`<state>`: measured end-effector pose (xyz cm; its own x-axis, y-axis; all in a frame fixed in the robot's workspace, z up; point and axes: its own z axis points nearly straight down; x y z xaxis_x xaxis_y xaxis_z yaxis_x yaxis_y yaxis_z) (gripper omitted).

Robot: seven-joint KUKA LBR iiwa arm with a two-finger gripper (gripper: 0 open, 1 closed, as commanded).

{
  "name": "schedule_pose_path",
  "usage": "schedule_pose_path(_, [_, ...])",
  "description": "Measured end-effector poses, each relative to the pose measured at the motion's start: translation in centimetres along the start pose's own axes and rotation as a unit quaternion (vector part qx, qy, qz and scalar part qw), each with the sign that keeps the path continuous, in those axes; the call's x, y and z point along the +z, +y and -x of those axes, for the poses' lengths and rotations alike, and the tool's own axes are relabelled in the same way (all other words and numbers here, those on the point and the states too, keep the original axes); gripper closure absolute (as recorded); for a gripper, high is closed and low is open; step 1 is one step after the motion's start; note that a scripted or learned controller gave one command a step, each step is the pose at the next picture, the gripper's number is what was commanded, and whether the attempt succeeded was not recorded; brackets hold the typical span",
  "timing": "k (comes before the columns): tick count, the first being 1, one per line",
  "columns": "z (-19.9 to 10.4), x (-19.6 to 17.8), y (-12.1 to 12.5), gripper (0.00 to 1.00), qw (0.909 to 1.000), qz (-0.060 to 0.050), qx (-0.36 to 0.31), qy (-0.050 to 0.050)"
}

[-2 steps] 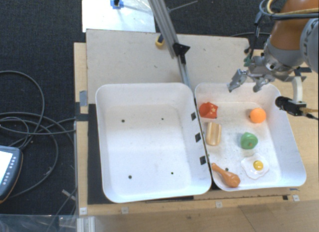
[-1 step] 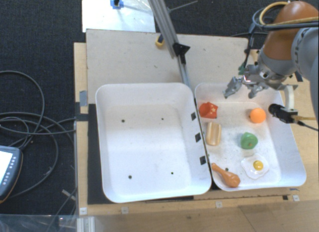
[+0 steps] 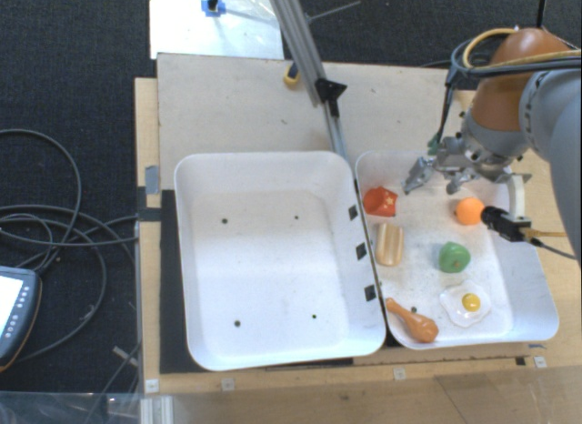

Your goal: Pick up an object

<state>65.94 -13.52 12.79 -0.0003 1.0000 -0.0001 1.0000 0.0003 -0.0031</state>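
I've got the claw (image 3: 443,174) hanging spread and empty over the right white bin's (image 3: 532,308) far end. Next I'd drop onto the round orange ball (image 3: 468,210) just beside it.

left white bin (image 3: 195,231) wide open; right white bin (image 3: 523,272) crowded: red block (image 3: 381,201), orange ball (image 3: 469,211), green lump (image 3: 454,257) close together, slanted grey pole (image 3: 305,45) overhead.

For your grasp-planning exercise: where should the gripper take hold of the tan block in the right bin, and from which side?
Grip the tan block across its narrow width, mid-length, coming from above. It lies flat, long axis running up-down, with bare floor on both long sides.
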Motion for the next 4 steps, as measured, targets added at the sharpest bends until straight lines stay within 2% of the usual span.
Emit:
schedule_pose_path(1, [0.0, -1.5, 0.2, 1.00, 1.0000, 0.004, 0.000, 0.000])
schedule_pose_path(3, [0.8, -12.1, 0.1, 1.00, 1.0000, 0.006, -0.002, -0.001])
schedule_pose_path(4, [-4.4, -12.2, 1.4, 1.00, 1.0000, 0.004, -0.005, 0.000])
